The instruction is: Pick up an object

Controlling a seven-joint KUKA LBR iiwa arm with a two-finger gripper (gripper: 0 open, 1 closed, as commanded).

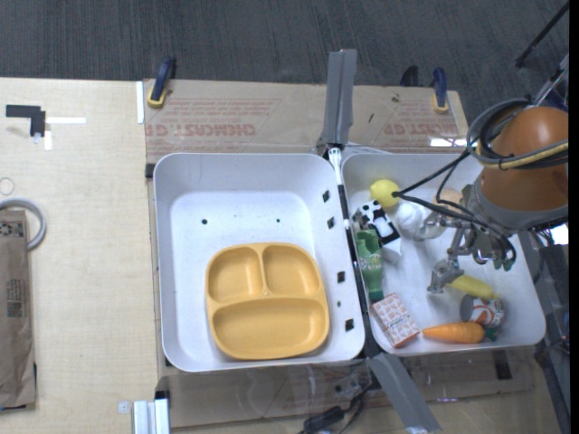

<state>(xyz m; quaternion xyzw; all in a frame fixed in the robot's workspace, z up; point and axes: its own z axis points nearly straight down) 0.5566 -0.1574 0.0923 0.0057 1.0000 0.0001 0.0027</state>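
Observation:
My gripper (443,277) hangs low in the right bin (529,289), just left of a yellow banana-shaped piece (474,286). Nothing shows as held by it. Near it lie a round tin (486,312), an orange carrot (455,333) and a small orange-and-white carton (394,320). Along the bin's left side lie a green packet (368,255), a black-and-white item (373,220) and a yellow lemon (384,191). A white piece (410,215) lies partly under the arm's cables.
The left bin (181,197) holds a yellow divided plate (267,298). A grey divider bar (339,98) runs between the bins. The orange-banded arm (525,165) covers the right bin's far right corner. A brown bag (14,306) lies at the bench's left edge.

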